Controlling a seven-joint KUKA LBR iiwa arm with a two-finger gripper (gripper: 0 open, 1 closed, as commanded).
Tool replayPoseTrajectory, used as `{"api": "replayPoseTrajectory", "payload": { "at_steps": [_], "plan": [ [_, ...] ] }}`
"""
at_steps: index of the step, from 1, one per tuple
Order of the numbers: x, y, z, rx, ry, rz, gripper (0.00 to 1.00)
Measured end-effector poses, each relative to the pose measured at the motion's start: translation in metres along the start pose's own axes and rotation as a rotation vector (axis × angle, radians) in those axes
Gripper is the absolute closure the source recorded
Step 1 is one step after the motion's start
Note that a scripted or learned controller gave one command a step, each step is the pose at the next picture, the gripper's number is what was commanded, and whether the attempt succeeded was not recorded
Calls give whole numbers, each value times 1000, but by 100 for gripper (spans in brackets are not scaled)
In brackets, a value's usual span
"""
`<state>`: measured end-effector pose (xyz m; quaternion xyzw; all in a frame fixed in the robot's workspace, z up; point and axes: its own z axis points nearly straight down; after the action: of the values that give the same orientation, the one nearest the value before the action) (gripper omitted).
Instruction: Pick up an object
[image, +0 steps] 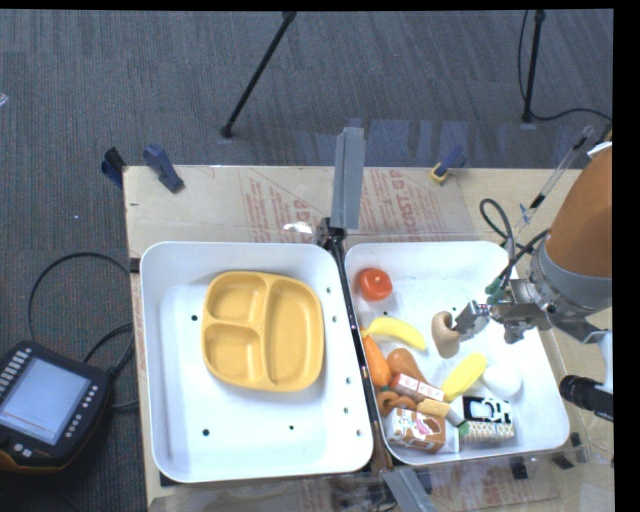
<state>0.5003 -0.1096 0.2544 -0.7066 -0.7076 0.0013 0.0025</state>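
Risk of a missed or double grasp in the crowded right bin (420, 262).
Claw (468, 320) hung beside the tan mushroom-shaped toy (444, 334), grip unclear; the yellow banana (397, 331) lay near.

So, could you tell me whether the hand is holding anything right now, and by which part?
It cannot be told. The hand sits right beside the tan mushroom in the right bin, but no hold shows.
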Motion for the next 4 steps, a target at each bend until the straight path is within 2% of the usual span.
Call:
{"api": "replayPoseTrajectory", "payload": {
  "at_steps": [1, 2, 3, 4],
  "plan": [
    [-40, 26, 68, 1, 1, -210, 0],
    [-71, 18, 169, 0, 1, -369, 0],
    [-30, -23, 168, -3, 0, 128, 0],
    [-31, -24, 160, 0, 3, 134, 100]
  ]
}}
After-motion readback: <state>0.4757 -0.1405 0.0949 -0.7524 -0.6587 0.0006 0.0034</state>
